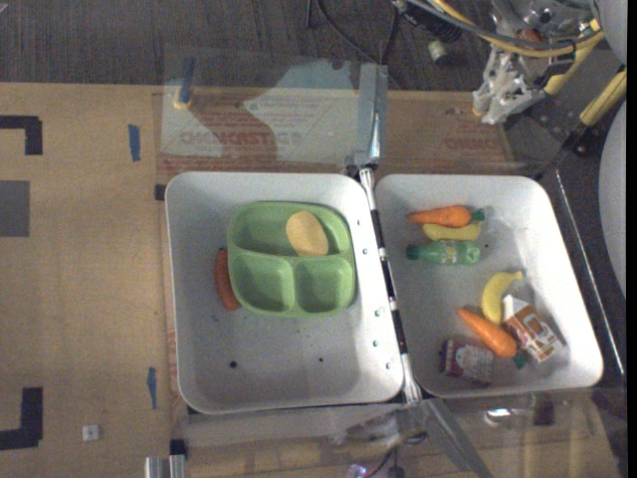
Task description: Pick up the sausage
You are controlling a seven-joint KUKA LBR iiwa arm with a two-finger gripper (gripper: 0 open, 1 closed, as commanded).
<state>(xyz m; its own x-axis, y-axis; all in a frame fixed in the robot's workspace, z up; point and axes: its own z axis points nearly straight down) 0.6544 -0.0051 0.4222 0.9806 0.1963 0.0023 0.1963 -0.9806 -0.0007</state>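
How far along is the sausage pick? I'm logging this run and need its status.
Nothing looks done yet. The sausage lies on the floor of the left bin, beside the left edge of the green divided plate. The end effector is up near the top right, beyond the right bin, with nothing seen in it. Left to do: reach across, grasp the sausage and lift.

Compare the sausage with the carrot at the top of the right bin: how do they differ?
The sausage is reddish-brown and plain; the carrot is orange with a green tip. The sausage lies in the left bin, lengthwise against the green tray; the carrot lies crosswise in the right bin, just above a yellow piece. Both are slim, elongated and flat on the floor.
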